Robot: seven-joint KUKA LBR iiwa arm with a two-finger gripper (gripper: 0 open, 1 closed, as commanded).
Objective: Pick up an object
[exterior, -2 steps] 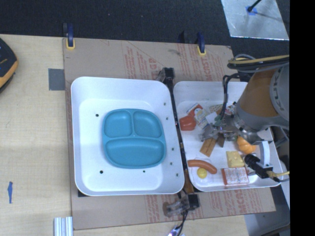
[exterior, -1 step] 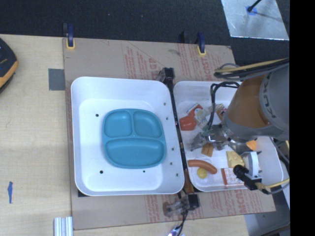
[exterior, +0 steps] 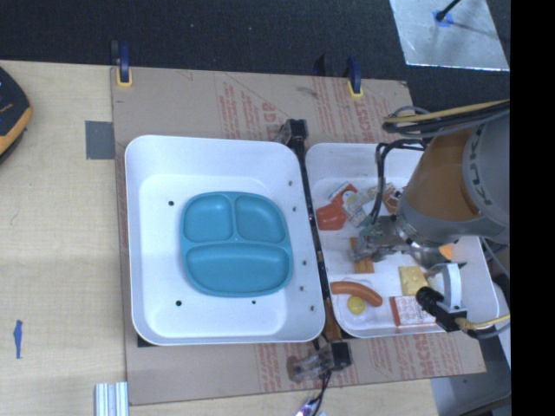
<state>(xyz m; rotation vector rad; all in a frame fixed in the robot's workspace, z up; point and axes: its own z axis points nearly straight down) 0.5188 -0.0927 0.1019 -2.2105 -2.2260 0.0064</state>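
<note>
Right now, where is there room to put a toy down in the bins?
The left bin has bare white floor all around the blue plate, widest along its left and near edges. The plate's three hollows are bare too. The right bin is crowded: toy sausage, yellow block, red piece and the gripper.

Even, fairly bright overhead light, mild glare on the white bins [exterior: 139,232], soft shadows, slightly soft and grainy picture

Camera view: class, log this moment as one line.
gripper low in right bin | near red item | grasp unclear | blue plate in left bin
</note>
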